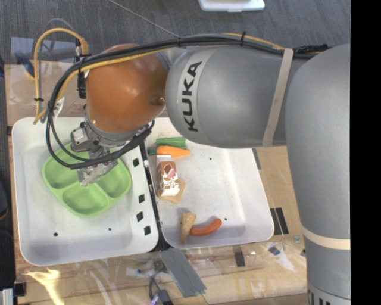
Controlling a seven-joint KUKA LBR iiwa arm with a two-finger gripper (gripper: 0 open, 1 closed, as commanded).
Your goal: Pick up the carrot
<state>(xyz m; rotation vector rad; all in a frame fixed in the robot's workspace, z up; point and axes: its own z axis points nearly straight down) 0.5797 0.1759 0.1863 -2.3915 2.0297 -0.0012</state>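
Nearest, on the wooden surface (268, 262): a strip of grey tape (181, 273) lying askew just in front of the gap between the two bins.

Next, in the near part of the right bin (265, 220): a red-orange sausage (206, 226), curved, touching at its left end a beige lump (187, 222). Farther in, near the bin's left wall, a small printed packet (168, 179) lying flat.

Beside that, in the left bin (30, 238): a green divided plate (89, 190), resting toward the far right part of that bin. Directly over the plate, the metal wrist end (89, 170) of the arm (226, 95), hanging low above the compartments. Clenched or released there: cannot tell, with the working parts too dark and crowded. Nothing seen held.

Farther back in the right bin: the carrot (172, 152), orange, lying on its side at the far left corner, tip pointing right, just behind the packet and apart from it. Touching its far side, a green piece (171, 142), partly under the arm's shadow. Well apart from the wrist end, with the bin wall between.

Above all this: the orange band (122, 89), then the broad grey link marked KUKA, reaching in from the right. Black cables (59, 89) looping from the band down past the plate; a yellow cable (53, 33) arcing at the far left. At the far edge, a white object (231, 5), cut off.
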